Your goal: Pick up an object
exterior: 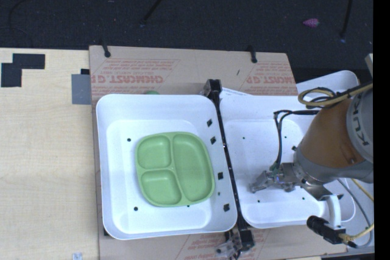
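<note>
Down in the right bin (268, 216), near its front, my pincer (261, 183) sits low over the white floor, its 2 fingers spread apart and pointing toward the divider (222, 155) between the 2 bins, with nothing between them. My arm (332, 143), orange-banded, reaches in from the right edge. Across the divider, a green plate (175, 168) with 3 compartments lies flat in the middle of the left bin (116, 131), well apart from my pincer.
</note>
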You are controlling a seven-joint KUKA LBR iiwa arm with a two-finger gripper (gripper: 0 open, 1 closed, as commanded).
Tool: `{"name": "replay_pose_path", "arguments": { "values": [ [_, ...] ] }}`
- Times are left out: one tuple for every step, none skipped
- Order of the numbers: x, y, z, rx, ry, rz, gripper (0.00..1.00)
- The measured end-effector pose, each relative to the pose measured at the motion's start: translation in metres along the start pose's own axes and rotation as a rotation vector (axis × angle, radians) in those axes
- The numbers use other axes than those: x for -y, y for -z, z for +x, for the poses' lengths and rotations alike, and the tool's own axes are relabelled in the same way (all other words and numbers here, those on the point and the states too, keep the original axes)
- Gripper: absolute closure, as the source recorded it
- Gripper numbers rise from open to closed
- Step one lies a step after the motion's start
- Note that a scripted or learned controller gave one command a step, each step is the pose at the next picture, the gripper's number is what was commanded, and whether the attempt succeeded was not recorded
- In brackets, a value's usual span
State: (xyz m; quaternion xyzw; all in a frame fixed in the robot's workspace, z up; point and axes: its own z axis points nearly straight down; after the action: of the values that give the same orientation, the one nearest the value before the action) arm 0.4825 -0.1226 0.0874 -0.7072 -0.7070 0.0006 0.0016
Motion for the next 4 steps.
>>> {"name": "replay_pose_path", "arguments": {
  "values": [
    [-0.001, 0.011, -0.001, -0.001, -0.007, -0.001, 1.00],
    [-0.005, 0.060, 0.008, 0.001, 0.002, -0.002, 1.00],
    [-0.008, 0.123, 0.011, 0.002, 0.002, -0.007, 1.00],
    [-0.009, 0.147, 0.010, 0.001, 0.001, -0.004, 1.00]
  ]
}}
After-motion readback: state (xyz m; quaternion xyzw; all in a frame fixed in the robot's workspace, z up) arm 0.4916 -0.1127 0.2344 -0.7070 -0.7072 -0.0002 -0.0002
